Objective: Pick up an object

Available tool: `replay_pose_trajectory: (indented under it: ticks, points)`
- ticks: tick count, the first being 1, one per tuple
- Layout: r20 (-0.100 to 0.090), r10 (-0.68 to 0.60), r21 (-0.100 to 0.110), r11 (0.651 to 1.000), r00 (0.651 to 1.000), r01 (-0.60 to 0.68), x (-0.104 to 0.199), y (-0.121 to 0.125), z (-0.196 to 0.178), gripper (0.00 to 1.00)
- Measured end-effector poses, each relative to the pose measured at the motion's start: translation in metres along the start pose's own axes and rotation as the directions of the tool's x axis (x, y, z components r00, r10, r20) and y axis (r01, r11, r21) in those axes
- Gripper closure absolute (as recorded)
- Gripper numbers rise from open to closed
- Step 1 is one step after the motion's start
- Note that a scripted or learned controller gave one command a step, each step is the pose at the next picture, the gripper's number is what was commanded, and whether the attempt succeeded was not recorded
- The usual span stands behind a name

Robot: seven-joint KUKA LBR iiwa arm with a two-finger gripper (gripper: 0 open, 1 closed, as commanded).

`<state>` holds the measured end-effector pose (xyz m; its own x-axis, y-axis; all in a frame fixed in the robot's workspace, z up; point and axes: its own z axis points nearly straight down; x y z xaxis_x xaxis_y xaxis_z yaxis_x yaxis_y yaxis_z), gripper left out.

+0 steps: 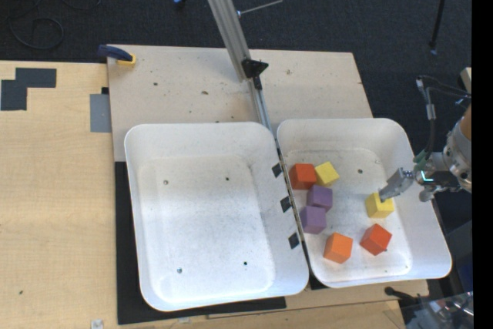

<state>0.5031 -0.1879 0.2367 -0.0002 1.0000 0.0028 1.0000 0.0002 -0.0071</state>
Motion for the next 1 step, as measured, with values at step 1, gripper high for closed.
replay_pose_trajectory:
  ticks: [1]
  points:
    - [0.001, 0.002, -0.005, 1.000, 1.000, -0.002, -0.0007, 0.0007, -0.0020, 0.00]
